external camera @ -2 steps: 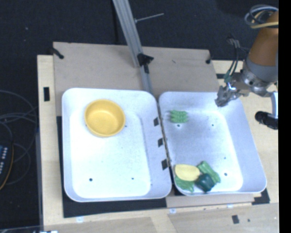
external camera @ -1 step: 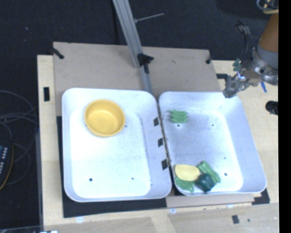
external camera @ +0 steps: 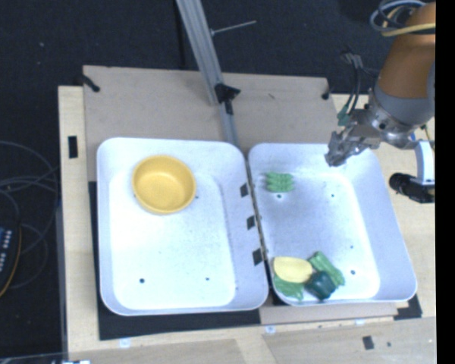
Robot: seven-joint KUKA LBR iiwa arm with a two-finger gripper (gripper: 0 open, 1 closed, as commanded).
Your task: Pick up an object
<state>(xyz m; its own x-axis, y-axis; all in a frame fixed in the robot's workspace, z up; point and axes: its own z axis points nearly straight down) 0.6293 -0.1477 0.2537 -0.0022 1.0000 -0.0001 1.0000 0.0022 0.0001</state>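
Reaches in from the right: grey arm with orange band (external camera: pixel 406 65), wrist bent down-left, dark two-finger gripper (external camera: pixel 335 158) low.

Two white bins (external camera: pixel 174 226), one yellow bowl (external camera: pixel 164 183), four small objects (external camera: pixel 307 275).

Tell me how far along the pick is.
Nothing looks picked yet. The gripper hangs over the right bin's far edge with no object between its fingers. Left to do: grasp something, such as the green toy nearby or the pile in the near corner. The yellow bowl sits in the left bin.
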